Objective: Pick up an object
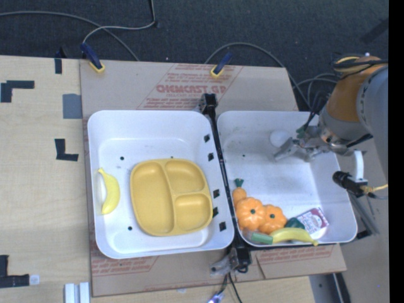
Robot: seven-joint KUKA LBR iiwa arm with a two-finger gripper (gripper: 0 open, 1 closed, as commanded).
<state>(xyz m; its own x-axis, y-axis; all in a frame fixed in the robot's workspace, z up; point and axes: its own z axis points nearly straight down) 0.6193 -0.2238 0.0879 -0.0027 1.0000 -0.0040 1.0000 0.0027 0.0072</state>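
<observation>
Gripper (287, 149) spread open, empty, over the right bin (265, 175); should drop squarely onto the near pumpkins (260, 214)

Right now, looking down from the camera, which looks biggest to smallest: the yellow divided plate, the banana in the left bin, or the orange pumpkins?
1. yellow divided plate, clearly the biggest.
2. orange pumpkins, taken together as a pair.
3. banana in the left bin, slim and curved.

The banana and a single pumpkin look close in size, so that part is unsure.
</observation>
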